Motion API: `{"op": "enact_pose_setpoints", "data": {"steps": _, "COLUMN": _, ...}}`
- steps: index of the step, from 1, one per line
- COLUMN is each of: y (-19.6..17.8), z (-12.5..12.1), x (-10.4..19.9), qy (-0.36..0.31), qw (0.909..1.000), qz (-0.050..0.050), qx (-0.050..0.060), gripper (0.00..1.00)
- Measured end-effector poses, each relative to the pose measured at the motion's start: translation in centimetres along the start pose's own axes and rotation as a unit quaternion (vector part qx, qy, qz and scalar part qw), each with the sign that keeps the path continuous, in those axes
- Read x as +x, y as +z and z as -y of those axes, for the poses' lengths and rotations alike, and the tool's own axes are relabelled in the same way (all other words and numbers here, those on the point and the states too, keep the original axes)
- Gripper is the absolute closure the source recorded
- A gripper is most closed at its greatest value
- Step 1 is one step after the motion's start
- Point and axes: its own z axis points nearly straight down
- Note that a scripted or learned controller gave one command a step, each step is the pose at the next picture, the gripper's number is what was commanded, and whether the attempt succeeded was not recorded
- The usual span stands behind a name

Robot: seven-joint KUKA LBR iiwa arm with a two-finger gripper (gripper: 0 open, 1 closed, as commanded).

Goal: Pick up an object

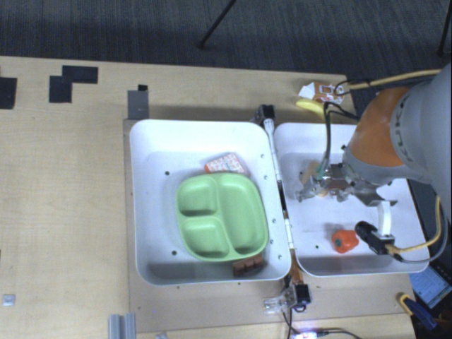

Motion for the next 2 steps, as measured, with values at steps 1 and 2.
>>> {"op": "enact_pose_setpoints", "data": {"steps": 1, "y": 1.2, "z": -3.3, "x": 0.4, "qy": 0.003, "qw": 1.0000, "qz": 0.000, "qx": 0.003, "gripper": 0.00}}
{"op": "enact_pose_setpoints", "data": {"steps": 2, "y": 0.0, "z": -3.5, "x": 0.4, "qy": -0.001, "qw": 1.0000, "qz": 0.000, "qx": 0.000, "gripper": 1.00}}
